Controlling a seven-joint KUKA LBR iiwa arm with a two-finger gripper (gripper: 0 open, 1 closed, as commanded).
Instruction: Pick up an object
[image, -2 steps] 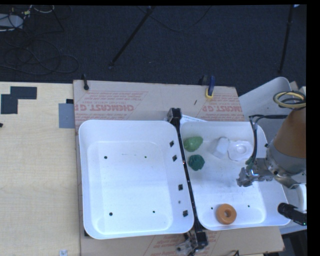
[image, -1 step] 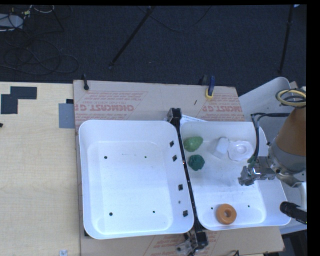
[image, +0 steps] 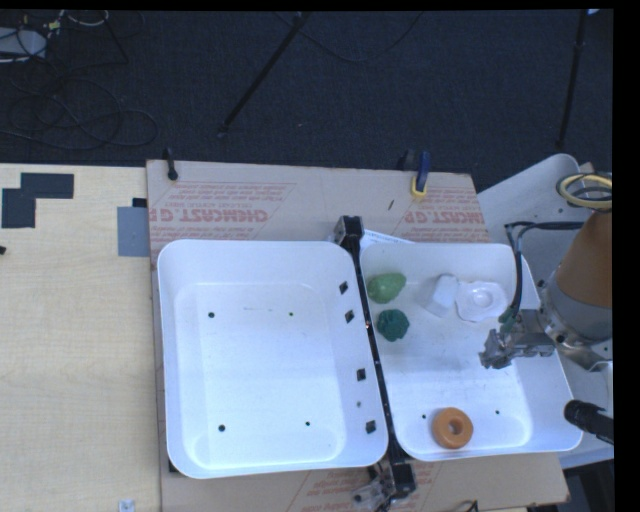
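Nearest the camera, red print on the cardboard sheet (image: 330, 490) pokes out below the 2 bins, too cropped to read. Just beyond it, in the near part of the right bin (image: 540, 440), lies an orange ring (image: 452, 428), well apart from everything else. It looks light and probably soft or rubbery. Its flat, open shape suggests pinching across 1 side of the band, through the hole, rather than spanning the whole ring.

Further in, the gripper (image: 497, 352) hangs low over the right bin's floor near its right wall. Nothing is visible in it, and I cannot tell whether it is spread or closed.

Beside the divider sits a dark green lump (image: 392, 324), bumpy, likely light and easy to squeeze from either side. Just past it is a pale green rounded piece (image: 385, 288), smooth, so it may slip. 2 whitish pieces (image: 462, 297) at the far end hardly stand out from the bin. They may be thin plastic, and what they are is unclear.

The left bin (image: 175, 300) shows bare floor.

Farthest, the cardboard on the counter (image: 70, 350) carries red lettering (image: 215, 212), upside down from here and not legible with confidence. A blue clamp (image: 422, 175) grips its far edge.
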